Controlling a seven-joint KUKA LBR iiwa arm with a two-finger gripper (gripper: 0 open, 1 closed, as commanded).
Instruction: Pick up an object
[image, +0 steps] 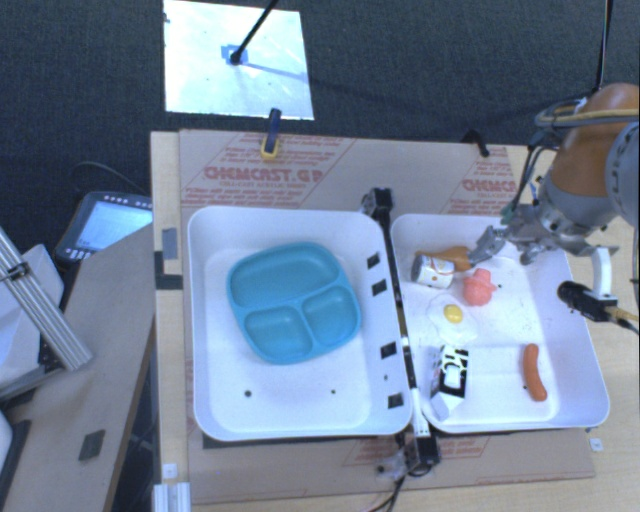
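The gripper (497, 243) hangs over the far part of the right bin (575, 345), near its far edge; its fingers are too small and blurred to tell whether they are spread or closed, and nothing can be seen between them. Just beside the tips, toward the divider, lies a small white and orange pack (437, 268). A pink toy (479, 288) sits just nearer the camera, close to the gripper. Next comes a fried-egg toy (451, 317) toward the bin's middle, then a black-and-white carton (452, 373) against the near-left corner by the divider. A sausage (535, 372) lies apart from these toward the near-right side, with bare white floor around it. The strip along the right wall is also bare. The grey arm (590, 190) with its orange band crosses the far-right corner of this bin. In the left bin (215, 400), 1 blue divided tray (294, 301) sits near the centre, with open floor on all 4 sides.
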